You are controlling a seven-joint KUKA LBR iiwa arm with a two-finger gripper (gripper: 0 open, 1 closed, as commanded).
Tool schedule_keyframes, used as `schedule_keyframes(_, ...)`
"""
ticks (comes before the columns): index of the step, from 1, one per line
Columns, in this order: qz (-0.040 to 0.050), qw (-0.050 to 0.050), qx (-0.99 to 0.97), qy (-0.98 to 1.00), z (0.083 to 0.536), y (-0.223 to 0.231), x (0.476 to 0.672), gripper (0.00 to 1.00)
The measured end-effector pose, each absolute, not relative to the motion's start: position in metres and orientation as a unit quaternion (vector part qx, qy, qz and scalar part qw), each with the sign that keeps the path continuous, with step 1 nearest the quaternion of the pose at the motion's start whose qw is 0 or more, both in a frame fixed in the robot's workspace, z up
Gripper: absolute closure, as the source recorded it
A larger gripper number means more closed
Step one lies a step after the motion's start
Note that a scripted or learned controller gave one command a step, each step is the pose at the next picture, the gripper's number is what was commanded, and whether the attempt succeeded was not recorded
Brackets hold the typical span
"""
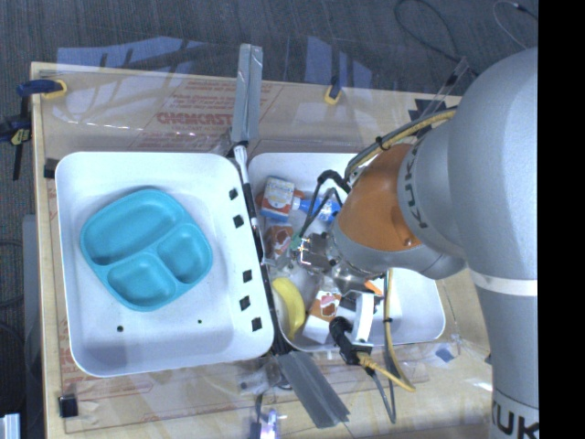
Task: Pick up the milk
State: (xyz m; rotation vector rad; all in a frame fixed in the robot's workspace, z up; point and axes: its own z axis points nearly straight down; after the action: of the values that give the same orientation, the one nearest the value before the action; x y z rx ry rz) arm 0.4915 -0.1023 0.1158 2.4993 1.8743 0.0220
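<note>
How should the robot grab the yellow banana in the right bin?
Probably at its middle, coming straight down from above. The banana lies flat along the left wall of the right bin, with a box close on its other side. A sideways approach looks blocked, so closing across its narrow width seems best, though room is tight.

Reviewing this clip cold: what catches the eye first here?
The big grey arm with its orange band looms over the right bin, hiding much of its clutter. In the left bin lies a bright blue divided plate; a yellow banana shows by the right bin's near-left corner.
</note>
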Motion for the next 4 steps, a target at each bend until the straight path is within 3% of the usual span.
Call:
schedule_keyframes(1, 0.0141, 0.009, 0.861, 0.508, 0.107, -0.165, 0.489, 0.0)
schedule_keyframes(2, 0.0146, 0.008, 0.86, 0.51, 0.107, -0.195, 0.49, 0.0)
schedule_keyframes(3, 0.0134, 0.015, 0.86, 0.511, 0.119, -0.2, 0.49, 1.0)
schedule_keyframes(4, -0.0006, -0.002, 0.849, 0.528, 0.204, -0.168, 0.477, 1.0)
